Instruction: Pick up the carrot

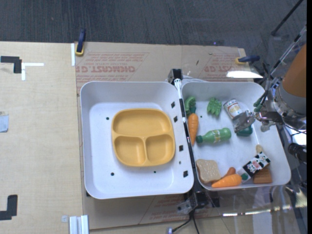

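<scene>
One carrot (193,126) lies lengthwise along the right bin's (273,145) left wall, far left of the tool (247,121); its state I cannot tell.

One fixed camera looks down from above the bench (39,169) at a slant; both white bins sit mid-frame, left bin (92,145) and right bin (273,145) side by side; dark floor runs beyond the bench's far edge; moderately near.
</scene>
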Motion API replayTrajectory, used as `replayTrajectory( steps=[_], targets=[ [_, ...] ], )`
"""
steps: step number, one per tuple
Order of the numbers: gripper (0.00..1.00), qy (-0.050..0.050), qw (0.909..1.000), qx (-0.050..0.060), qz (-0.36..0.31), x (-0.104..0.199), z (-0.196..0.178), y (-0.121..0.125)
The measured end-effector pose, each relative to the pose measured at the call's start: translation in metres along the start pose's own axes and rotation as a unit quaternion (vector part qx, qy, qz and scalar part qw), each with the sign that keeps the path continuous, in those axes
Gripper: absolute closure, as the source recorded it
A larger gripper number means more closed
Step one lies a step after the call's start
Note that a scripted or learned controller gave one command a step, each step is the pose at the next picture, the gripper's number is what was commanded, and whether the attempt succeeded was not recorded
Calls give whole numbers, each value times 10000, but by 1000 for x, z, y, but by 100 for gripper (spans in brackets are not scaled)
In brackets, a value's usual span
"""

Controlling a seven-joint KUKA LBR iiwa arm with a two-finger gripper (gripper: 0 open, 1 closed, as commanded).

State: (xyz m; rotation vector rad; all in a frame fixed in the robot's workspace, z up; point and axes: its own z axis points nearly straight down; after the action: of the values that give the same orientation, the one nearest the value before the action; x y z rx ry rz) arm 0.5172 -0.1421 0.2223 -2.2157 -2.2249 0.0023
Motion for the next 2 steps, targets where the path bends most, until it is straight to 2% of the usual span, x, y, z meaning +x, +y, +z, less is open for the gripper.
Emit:
replayTrajectory(
  steps=[1, 2],
  targets=[
    [0, -14, 9951, -16, 991, 31, -69, -10],
    [0, -14, 9906, -14, 1369, 93, -154, 15]
  ],
)
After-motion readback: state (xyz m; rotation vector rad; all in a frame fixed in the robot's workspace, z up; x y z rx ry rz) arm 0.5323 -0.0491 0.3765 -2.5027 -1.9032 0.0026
